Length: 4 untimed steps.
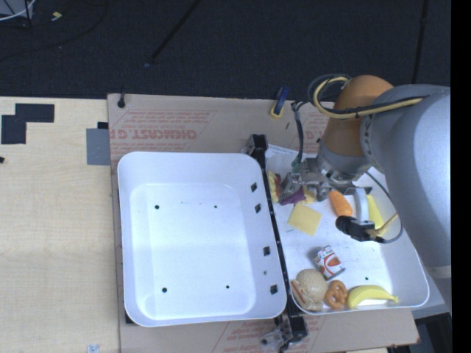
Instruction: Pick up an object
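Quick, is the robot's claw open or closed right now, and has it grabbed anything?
Claw: low in the right bin, among the toys by the yellow cheese slice. Whether it is open, closed or holding something cannot be told.

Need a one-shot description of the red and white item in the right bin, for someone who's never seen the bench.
Start at the right bin, the one the arm reaches into. Along its near edge lie a round bread roll, a pretzel and a banana; the red and white packet sits just above the roll and pretzel, below the yellow cheese slice. It is the bin's one red and white item, small and boxy.
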Each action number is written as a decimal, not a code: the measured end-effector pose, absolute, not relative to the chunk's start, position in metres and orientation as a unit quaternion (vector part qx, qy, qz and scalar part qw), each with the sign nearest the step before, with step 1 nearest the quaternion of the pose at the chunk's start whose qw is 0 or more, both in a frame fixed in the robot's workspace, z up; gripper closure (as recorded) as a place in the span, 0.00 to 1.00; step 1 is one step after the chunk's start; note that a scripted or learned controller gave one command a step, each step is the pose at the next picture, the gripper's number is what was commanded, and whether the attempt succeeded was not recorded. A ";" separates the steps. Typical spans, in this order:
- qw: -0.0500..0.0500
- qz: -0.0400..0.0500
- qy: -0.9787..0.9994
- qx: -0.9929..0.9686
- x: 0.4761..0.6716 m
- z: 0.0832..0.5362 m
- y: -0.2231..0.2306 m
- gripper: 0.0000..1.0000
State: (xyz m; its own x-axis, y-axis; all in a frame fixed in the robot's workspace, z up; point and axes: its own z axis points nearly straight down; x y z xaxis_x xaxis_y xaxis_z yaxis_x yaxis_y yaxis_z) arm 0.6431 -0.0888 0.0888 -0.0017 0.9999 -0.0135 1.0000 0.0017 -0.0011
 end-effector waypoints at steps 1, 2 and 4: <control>0.004 -0.005 0.708 0.706 0.643 0.089 -0.089 0.00; 0.004 -0.005 0.708 0.706 0.643 0.089 -0.089 0.00; 0.004 -0.005 0.708 0.706 0.643 0.089 -0.089 0.00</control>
State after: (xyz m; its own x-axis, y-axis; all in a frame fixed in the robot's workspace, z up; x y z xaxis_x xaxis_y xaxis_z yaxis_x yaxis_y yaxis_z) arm 0.6432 -0.0889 0.0889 -0.0036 0.9999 -0.0133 1.0000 0.0035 -0.0011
